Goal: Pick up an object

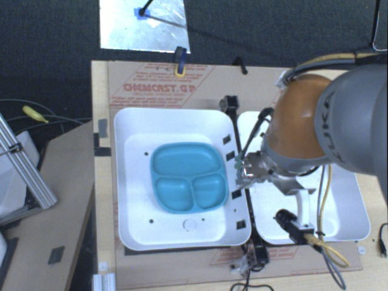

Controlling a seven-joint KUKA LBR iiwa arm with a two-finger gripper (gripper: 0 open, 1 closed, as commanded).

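Blue divided tray (pixel 185 177): laid flat in the left bin (pixel 130 180), long axis slightly tilted, two small compartments toward the near edge. Arm (pixel 315 123) is positioned over the right bin (pixel 354 214). Gripper state cannot be told.

The shallow plastic left bin (pixel 130 162) is plain white. The three-compartment plastic tray (pixel 185 177) is light blue, without pattern. The cardboard sheet (pixel 157 83) is beige with red letters. The arm's wrist band (pixel 297 117) is orange.
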